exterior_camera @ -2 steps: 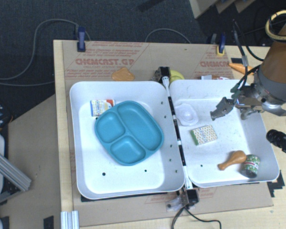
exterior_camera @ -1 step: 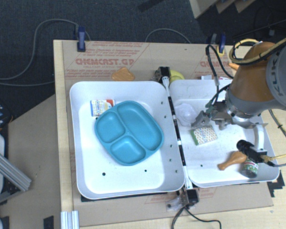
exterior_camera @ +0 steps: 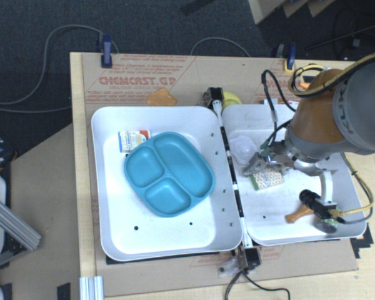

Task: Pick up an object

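my gripper (exterior_camera: pixel 260 163) sits low in the right bin (exterior_camera: pixel 276 227), close to the wall it shares with the left bin (exterior_camera: pixel 115 205). from this slant i cannot tell whether it is open or closed. the nearest candidate is a speckled pad (exterior_camera: pixel 268 179), lying flat just below the tool tip and perhaps touching it (the overlap hides any contact). a clear cup (exterior_camera: pixel 242 147) lies just beside the gripper on the divider side. well away from the tool, across the divider, are a blue plate (exterior_camera: pixel 168 173) and a small packet (exterior_camera: pixel 132 139). my read: the reach is made, but i see nothing gripped or lifted, so closing on the pad and raising it clear are both left to do.
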`<action>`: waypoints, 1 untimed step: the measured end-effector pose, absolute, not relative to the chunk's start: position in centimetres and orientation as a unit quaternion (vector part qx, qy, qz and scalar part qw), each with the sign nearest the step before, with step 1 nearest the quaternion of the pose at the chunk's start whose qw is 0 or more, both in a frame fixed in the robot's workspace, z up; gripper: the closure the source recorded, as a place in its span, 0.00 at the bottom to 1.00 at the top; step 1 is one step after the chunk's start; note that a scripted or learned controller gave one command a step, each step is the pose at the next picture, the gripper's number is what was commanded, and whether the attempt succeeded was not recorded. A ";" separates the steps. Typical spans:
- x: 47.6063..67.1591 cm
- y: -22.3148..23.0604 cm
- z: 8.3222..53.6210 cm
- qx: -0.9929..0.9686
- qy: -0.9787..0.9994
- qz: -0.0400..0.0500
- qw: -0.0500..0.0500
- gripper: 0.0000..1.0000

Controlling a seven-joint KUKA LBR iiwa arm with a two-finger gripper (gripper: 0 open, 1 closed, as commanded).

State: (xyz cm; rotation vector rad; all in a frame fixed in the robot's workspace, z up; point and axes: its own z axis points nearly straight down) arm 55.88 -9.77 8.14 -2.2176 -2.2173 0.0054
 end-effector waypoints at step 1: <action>56.0 -9.8 9.5 -0.708 -0.707 0.000 0.000 1.00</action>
